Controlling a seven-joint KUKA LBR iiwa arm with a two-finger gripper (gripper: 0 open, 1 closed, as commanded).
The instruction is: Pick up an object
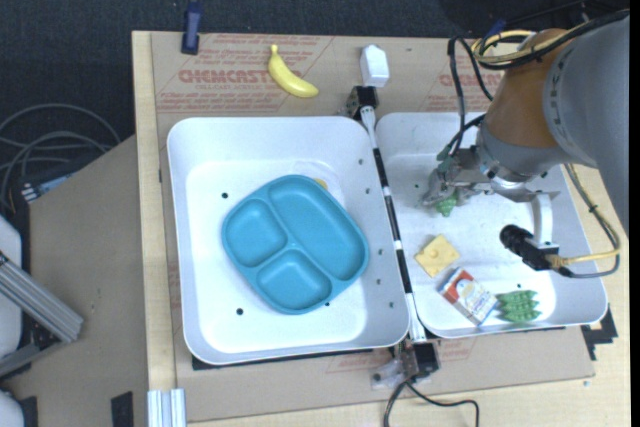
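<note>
Nearest in the right bin (415, 143), by its near right corner, lies a green leafy toy (520, 306). A red and white packet (468, 296) lies just left of it, touching or almost touching. A little farther in and to the left sits a yellow wedge (437, 256), apart from the packet.

In the left bin (200, 155) a blue divided plate (293, 242) lies flat around the middle, with a sliver of something yellow showing at its far edge.

My gripper (446, 191) is down in the far left part of the right bin, close to the wall shared with the left bin. A small green piece (445, 206) shows right at its tip, on the near side. I cannot tell whether the gripper is apart, together or clamped on that piece. My arm (545, 105) comes in from the right, above the far side of this bin.

Beyond both bins, on the bench (165, 315), a banana (291, 75) lies behind the left bin. A small white block (375, 65) sits to its right, and a small blue item (191, 27) lies at the far left corner.
</note>
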